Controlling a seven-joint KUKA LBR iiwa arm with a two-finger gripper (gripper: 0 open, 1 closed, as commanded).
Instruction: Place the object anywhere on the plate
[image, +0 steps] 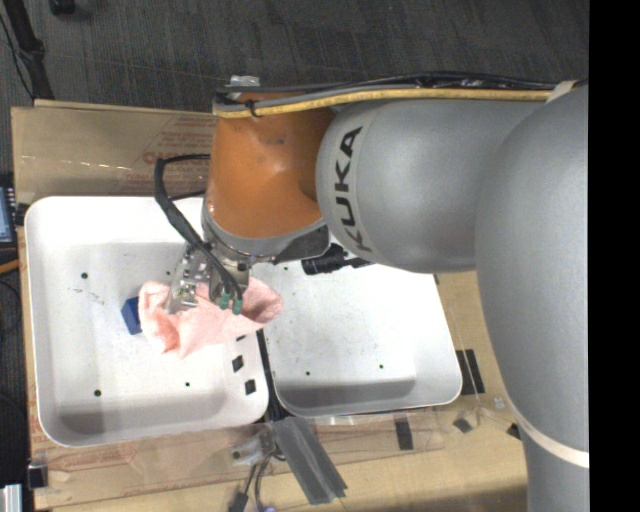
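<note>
The grey KUKA arm with its orange band reaches in from the right over the left shallow white plastic bin, with its gripper low over a crumpled pink cloth. Whether the gripper is released or clenched cannot be told, nor whether it has any of the cloth. The cloth lies on the left bin's floor near the right wall, a small blue block touches its left edge, and the right white bin lies just beside on the brown tabletop.

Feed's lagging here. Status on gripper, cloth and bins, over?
Gripper down over pink cloth in left bin. Blue object beside cloth. Arm overhangs right bin.
</note>
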